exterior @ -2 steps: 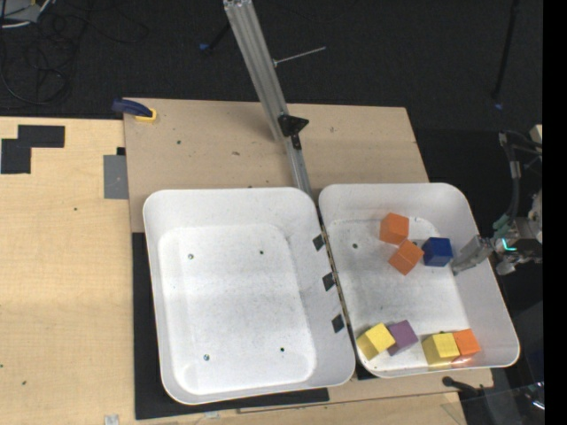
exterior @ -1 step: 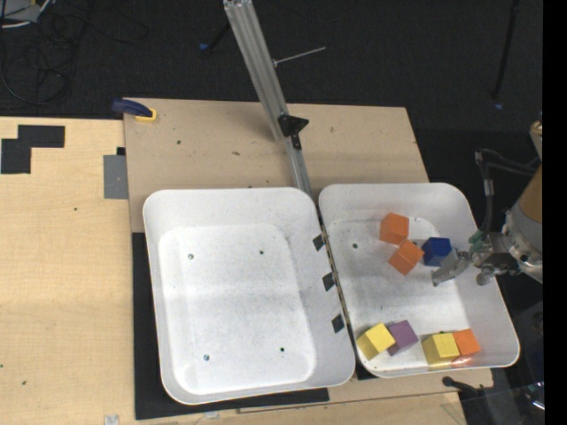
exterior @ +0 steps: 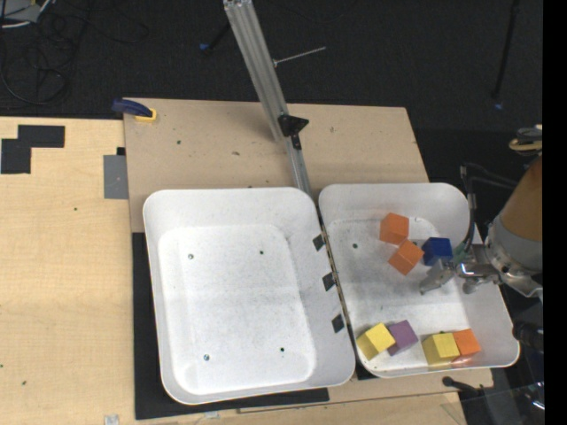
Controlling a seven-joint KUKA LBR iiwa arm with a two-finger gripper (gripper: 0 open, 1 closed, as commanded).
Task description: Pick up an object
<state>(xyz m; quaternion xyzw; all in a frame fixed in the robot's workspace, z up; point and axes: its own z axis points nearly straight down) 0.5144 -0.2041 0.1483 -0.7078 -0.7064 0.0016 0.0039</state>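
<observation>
My gripper reaches in from the right over the right bin, near its right wall. Just above and to the left of its tip sits a blue cube, close to it or touching; I cannot tell which. Two orange cubes lie left of the blue one. Along the bin's front edge rest a yellow cube, a purple cube, another yellow cube and an orange cube. Nothing visibly hangs from the gripper.
The left bin stands beside the right one, with black clips along their shared edge. A slanted metal rail rises behind the bins. The arm's body stands at the right edge.
</observation>
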